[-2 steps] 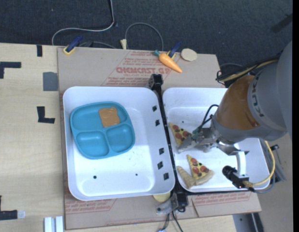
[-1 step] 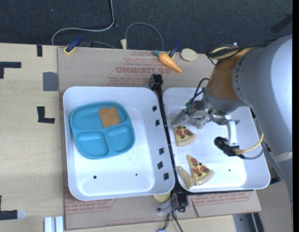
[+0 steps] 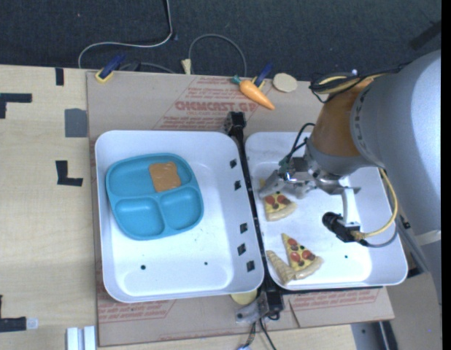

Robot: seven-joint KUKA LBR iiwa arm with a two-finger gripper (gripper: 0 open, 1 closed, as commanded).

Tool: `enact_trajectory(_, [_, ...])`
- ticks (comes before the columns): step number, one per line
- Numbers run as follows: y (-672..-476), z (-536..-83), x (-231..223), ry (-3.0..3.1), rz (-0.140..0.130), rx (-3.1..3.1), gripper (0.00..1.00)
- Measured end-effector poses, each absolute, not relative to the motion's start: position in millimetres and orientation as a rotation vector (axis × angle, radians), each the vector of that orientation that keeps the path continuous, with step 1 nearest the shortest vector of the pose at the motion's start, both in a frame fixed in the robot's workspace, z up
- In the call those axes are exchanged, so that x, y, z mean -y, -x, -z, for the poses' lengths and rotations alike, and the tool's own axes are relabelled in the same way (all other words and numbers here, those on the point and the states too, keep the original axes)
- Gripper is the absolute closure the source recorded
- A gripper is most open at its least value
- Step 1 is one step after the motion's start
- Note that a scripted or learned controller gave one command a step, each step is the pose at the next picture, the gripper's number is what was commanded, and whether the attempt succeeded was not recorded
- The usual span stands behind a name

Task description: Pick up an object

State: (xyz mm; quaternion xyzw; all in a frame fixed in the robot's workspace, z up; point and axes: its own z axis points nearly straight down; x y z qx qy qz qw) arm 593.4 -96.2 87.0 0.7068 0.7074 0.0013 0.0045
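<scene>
The big grey arm with its orange band (image 3: pixel 401 122) sweeps in from the right and bends down over the right-hand shallow white bin (image 3: pixel 371 265) on the pale wooden surface (image 3: pixel 36 217). The left white bin (image 3: pixel 116 265) carries a blue plastic divided plate (image 3: pixel 141 217) with a tan toast slice (image 3: pixel 165 176) in its upper compartment. An orange toy carrot (image 3: pixel 256 95) lies on the cardboard beyond the bins. The gripper (image 3: pixel 290 175) hangs low near the right bin's upper left, and whether it is spread or clenched, I cannot tell. A small toy pizza slice (image 3: pixel 278 205) lies just below it, slightly left, crust to the lower left. A second pizza slice (image 3: pixel 297 257) sits further toward the bin's front, well apart.
</scene>
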Motion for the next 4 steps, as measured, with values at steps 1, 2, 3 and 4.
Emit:
enact_trajectory(1, [-586.3, -87.1, 98.9, -2.213, -0.007, -2.219, 0.0])
enact_trajectory(2, [-573.2, -87.2, 94.9, -2.213, -0.006, -2.215, 0.0])
enact_trajectory(3, [-498.2, -92.3, 112.6, -2.23, 0.007, -2.221, 0.0])
enact_trajectory(4, [-601.5, -86.3, 103.4, -2.212, -0.005, -2.222, 0.0])
